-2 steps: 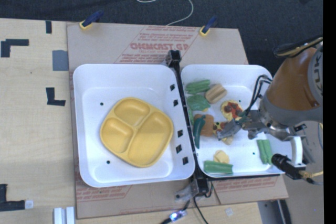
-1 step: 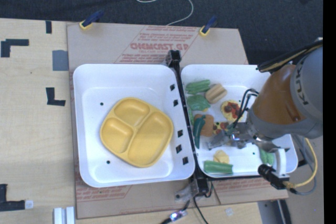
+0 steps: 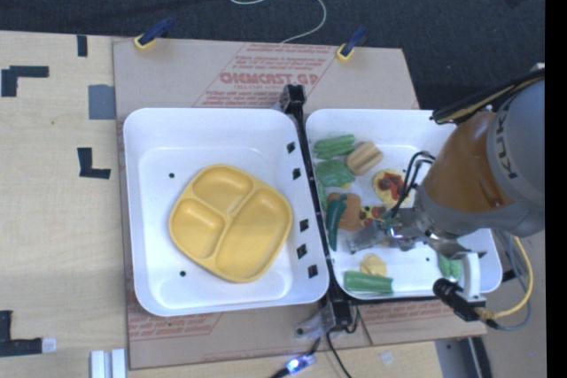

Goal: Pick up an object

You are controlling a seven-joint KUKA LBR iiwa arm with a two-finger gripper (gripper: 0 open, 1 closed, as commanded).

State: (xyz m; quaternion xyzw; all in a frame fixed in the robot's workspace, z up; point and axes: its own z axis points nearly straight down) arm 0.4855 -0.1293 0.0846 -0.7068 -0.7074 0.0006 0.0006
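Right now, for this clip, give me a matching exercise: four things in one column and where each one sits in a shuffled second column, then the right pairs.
Things:
1. yellow plate
2. bread roll
3. green pepper
4. arm

Places:
A. near front edge of the right bin
B. left bin
C. over the right side of the right bin
D. back part of the right bin

Pairs: 1-B, 2-D, 3-A, 4-C
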